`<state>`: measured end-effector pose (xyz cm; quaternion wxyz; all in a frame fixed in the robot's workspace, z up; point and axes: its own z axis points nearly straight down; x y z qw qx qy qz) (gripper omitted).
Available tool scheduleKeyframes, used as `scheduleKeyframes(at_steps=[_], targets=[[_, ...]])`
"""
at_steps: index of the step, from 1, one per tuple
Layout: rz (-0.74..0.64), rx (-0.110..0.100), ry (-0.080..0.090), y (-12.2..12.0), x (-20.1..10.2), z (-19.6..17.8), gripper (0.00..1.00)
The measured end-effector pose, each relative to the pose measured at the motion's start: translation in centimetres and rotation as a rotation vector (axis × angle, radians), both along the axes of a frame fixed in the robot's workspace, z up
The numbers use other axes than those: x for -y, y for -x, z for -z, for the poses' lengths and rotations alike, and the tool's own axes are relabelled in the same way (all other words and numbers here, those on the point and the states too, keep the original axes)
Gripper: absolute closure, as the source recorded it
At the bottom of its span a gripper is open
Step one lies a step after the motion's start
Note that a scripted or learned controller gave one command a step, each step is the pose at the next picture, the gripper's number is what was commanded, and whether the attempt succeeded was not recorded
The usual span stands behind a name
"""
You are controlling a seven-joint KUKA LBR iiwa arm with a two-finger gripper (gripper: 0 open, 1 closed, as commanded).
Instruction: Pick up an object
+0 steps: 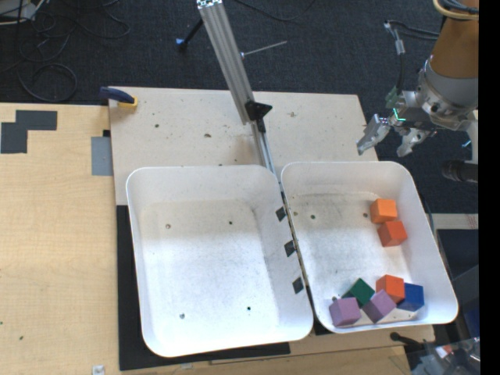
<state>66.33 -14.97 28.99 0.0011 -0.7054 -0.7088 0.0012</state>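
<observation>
Blocks (388, 234): three orange, two purple.

At the upper right of the frame, the arm (455, 49) shows an orange band above a grey wrist. The tool (394, 135) is pale metallic grey, with a small green light and thin dark cables.

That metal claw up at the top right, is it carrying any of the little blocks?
No. The claw hangs open above the right white bin's far rim with nothing between its fingers.
</observation>
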Motion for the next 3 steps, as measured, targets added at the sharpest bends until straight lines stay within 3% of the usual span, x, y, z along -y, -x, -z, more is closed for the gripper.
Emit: scheduleKeyframes(at_steps=[3], targets=[[0.000, -0.006, -0.002, 0.4, -1.9, 16.1, 0.00]])
